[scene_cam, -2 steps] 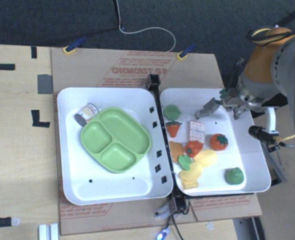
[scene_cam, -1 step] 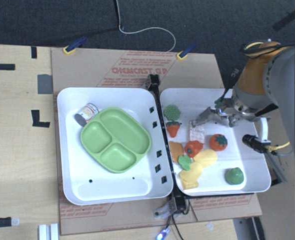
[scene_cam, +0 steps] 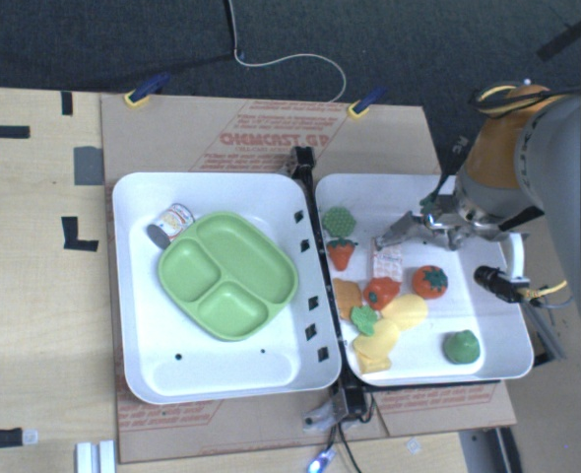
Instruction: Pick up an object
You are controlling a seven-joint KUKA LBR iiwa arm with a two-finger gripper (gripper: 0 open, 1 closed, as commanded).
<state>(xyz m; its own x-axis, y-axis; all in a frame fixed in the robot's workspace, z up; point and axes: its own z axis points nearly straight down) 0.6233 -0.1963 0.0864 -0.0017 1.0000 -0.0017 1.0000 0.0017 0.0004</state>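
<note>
Gripper [scene_cam: 397,231] hangs low in the right bin [scene_cam: 487,368], fingers spread and empty, over the small white-and-red packet [scene_cam: 387,261] at 6 o'clock of it; packet looks light, flat, probably slick, so I'd pinch across its short edges.

Your arm [scene_cam: 551,156]: thick grey casing, orange band above the wrist, slim metallic gripper [scene_cam: 389,236], black cabling alongside.
</note>
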